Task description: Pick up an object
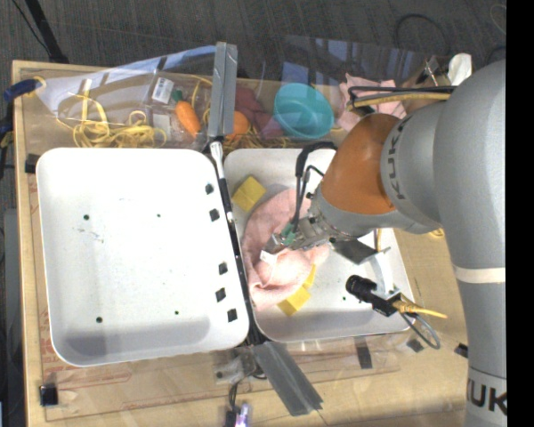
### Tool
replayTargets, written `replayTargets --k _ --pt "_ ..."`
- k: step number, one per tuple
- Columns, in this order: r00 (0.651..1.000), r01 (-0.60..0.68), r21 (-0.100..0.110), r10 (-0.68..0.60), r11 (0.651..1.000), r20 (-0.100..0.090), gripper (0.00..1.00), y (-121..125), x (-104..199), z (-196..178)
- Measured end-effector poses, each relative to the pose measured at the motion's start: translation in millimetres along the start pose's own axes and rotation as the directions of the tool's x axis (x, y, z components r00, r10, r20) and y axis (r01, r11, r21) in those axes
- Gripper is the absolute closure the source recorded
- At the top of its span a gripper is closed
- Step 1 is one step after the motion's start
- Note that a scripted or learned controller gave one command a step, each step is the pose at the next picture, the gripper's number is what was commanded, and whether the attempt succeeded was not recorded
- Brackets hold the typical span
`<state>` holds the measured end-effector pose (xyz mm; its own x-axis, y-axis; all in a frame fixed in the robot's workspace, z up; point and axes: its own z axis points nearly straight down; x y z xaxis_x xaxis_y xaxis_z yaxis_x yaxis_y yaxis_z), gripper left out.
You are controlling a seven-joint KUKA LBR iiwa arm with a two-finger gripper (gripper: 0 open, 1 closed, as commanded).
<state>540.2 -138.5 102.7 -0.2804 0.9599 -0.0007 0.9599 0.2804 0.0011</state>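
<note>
Pink crumpled cloth (280,238) is lying in the right-hand white bin (338,326), where the gripper (295,234), finger state impossible to tell, is bearing down, presumably to grasp it.

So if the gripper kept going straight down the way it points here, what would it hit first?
Most likely the crumpled pink cloth in the right white bin: the gripper sits directly over it, pointing down. Depth is unclear, so it may already be touching.
</note>
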Motion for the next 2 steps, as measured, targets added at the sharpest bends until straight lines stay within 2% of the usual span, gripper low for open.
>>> replayTargets --k 1,2 --pt "1.000 0.000 0.000 0.000 1.000 0.001 0.00 0 0 0" --pt "1.000 0.007 0.002 -0.007 1.000 0.003 0.00 33 2 10"
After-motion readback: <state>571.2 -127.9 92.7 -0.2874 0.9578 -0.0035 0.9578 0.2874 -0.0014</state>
